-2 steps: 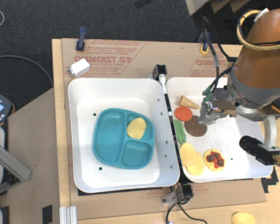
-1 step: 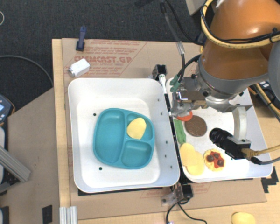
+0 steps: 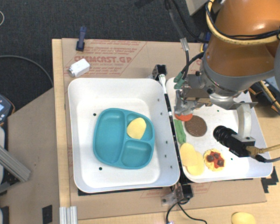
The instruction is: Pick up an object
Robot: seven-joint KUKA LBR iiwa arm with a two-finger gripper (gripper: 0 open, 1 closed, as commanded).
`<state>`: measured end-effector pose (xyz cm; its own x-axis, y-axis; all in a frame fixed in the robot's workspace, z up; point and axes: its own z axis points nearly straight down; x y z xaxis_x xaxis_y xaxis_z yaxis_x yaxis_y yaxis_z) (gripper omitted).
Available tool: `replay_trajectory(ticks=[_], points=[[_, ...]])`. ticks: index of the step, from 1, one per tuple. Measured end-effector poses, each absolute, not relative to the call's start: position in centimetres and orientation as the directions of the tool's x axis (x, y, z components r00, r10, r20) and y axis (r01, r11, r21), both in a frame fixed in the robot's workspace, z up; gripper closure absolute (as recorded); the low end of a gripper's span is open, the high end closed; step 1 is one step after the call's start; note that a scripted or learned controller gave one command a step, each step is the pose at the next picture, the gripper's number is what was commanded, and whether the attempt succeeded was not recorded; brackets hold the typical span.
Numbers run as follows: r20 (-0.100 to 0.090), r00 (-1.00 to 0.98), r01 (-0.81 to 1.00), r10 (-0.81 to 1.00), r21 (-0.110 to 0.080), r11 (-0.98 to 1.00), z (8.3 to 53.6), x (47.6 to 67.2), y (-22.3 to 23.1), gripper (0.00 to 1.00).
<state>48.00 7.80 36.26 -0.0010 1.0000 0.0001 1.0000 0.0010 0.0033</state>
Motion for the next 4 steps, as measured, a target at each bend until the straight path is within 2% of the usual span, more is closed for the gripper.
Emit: replay_trajectory(ticks=[1,2,3,4], points=[[0.008,-0.01,1.0,1.0,0.017,0.01,49.6,49.2,16.0,1.0],[0.003,-0.002,1.0,1.0,0.006,0.002,53.8,47.9,16.4,1.0],[-0.003,0.005,1.0,1.0,-0.007,-0.005,47.8,47.9,12.2,1.0],[-0.002,-0.009,1.0,1.0,-0.01,0.009,41.1,47.7,21.2,1.0]])
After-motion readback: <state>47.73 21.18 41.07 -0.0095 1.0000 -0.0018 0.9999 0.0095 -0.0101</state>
